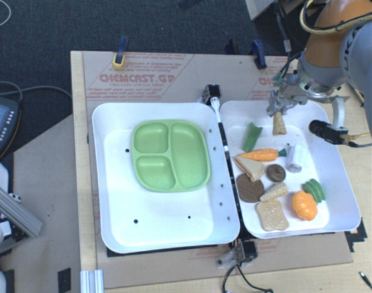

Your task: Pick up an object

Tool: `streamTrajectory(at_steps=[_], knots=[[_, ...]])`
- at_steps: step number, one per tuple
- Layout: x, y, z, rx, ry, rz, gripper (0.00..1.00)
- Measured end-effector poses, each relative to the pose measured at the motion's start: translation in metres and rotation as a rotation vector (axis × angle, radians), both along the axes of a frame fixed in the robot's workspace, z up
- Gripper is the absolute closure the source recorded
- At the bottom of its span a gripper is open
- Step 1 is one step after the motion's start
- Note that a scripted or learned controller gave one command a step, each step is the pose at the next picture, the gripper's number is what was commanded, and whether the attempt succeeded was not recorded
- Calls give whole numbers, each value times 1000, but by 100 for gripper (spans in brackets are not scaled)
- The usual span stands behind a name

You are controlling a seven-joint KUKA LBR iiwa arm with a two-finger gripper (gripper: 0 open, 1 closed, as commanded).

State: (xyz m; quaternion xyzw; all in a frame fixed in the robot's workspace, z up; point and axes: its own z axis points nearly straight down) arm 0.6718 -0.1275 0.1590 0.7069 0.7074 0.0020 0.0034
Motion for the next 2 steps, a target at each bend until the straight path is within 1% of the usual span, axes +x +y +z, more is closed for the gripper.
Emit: streamTrajectory(at_steps=[1, 2], knots=[[-8, 0, 59, 0, 0, -1, 100], [-7, 0, 67, 1, 3, 0, 100]])
